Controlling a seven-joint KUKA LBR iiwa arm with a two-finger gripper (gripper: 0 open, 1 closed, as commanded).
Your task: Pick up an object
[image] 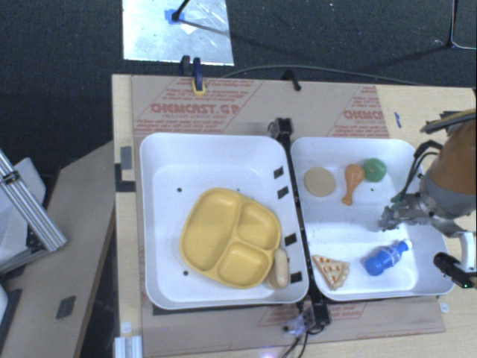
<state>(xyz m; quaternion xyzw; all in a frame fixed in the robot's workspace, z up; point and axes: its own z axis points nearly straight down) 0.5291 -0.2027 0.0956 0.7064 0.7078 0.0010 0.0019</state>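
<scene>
here, claw [390,218] over the right bin [356,149], grip state unclear; blue bottle [386,257] just below it, green ball [374,169] and drumstick [352,181] above-left.

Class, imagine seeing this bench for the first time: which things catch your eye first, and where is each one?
The yellow divided tray dominates the left bin, with a small tan piece touching its lower right edge. In the right bin, the blue bottle lies near the front, just below the gripper reaching in from the right.
</scene>
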